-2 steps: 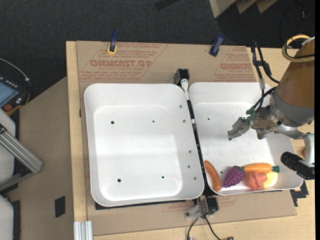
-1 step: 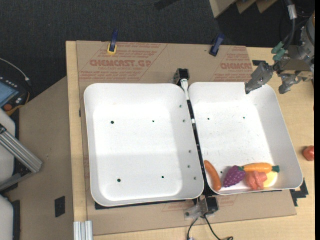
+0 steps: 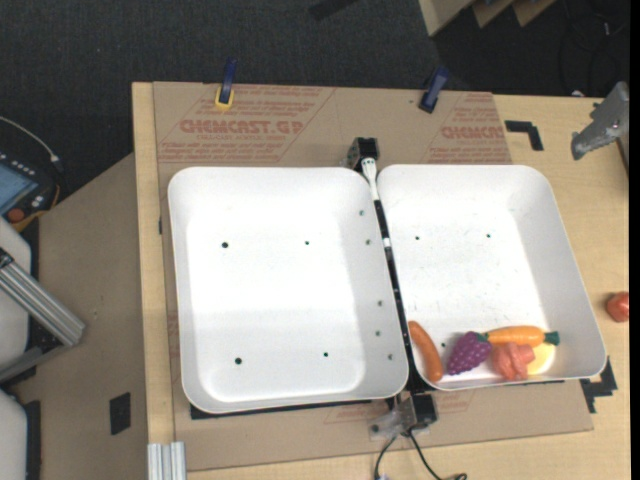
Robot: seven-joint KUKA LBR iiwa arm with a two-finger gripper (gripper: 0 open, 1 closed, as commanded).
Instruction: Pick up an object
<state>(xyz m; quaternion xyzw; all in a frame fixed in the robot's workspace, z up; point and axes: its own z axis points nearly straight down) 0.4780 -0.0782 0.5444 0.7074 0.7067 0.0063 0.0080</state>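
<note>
claw (image 3: 603,128) cut by right edge, fingers unclear

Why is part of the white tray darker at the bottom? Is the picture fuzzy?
Camera view: a soft shadow dims the near half of the left bin; its far half is brightly lit. The toy food, like the purple grapes, looks slightly soft; the bins show no harsh glare.

Two white bins: left bin (image 3: 200,268), right bin (image 3: 560,238). Toy food, all in the right bin's near corner: one hot dog (image 3: 425,351), one purple grape bunch (image 3: 467,352), one carrot (image 3: 520,335), one red piece (image 3: 510,360), one pale yellow piece (image 3: 541,360), kind unclear. Five items total. Two blue clamps on the cardboard's far edge: (image 3: 227,86), (image 3: 434,89). One small red object (image 3: 619,307) on the bench outside the bins.
</note>
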